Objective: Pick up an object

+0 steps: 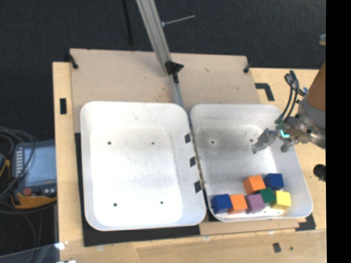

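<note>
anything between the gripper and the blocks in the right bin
No. In the camera view the gripper hangs over the right bin's bare white floor, and that bare floor runs down to the blocks clustered by the near rim.

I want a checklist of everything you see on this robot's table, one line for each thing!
Surface: tan bench bearing two white bins side by side, left bin and right bin.
Job's things: colored blocks clustered at the near edge of the right bin: two blue, two orange, purple, green, yellow.
Clutter: nothing seen.
Claw: claw above the right bin's far right part, apart from the blocks, nothing seen between its tips.
Cables: wires looping by the wrist; dark cables left of the bench.
Surroundings: metal pole, handheld controller, dark floor.
</note>
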Controlling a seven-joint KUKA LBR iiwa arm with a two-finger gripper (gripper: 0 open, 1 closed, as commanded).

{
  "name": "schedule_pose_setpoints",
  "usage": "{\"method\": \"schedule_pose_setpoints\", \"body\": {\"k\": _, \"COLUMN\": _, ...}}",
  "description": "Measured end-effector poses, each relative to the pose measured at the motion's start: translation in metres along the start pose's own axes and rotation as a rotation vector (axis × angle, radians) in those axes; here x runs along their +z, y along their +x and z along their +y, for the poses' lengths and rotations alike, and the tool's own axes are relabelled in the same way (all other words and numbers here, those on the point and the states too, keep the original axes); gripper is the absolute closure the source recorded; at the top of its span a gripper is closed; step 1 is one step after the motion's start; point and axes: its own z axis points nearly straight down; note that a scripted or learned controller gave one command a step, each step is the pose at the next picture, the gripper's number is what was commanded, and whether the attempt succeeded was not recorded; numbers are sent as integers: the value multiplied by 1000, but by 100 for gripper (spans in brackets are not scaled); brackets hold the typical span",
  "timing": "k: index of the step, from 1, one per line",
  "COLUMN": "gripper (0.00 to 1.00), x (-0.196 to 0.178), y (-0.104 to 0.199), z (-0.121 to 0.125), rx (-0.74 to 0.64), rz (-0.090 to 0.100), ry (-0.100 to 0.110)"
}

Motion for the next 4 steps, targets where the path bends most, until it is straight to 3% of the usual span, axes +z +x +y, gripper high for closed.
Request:
{"method": "schedule_pose_setpoints", "body": {"k": 1, "gripper": 0, "x": -2, "y": 0, "z": 1, "rx": 0, "rz": -1, "ry": -5}}
{"method": "schedule_pose_setpoints", "body": {"k": 3, "gripper": 0, "x": 103, "y": 3, "z": 2, "rx": 5, "rz": -2, "ry": 2}}
{"method": "schedule_pose_setpoints", "body": {"k": 4, "gripper": 0, "x": 135, "y": 1, "z": 3, "rx": 5, "rz": -5, "ry": -6}}
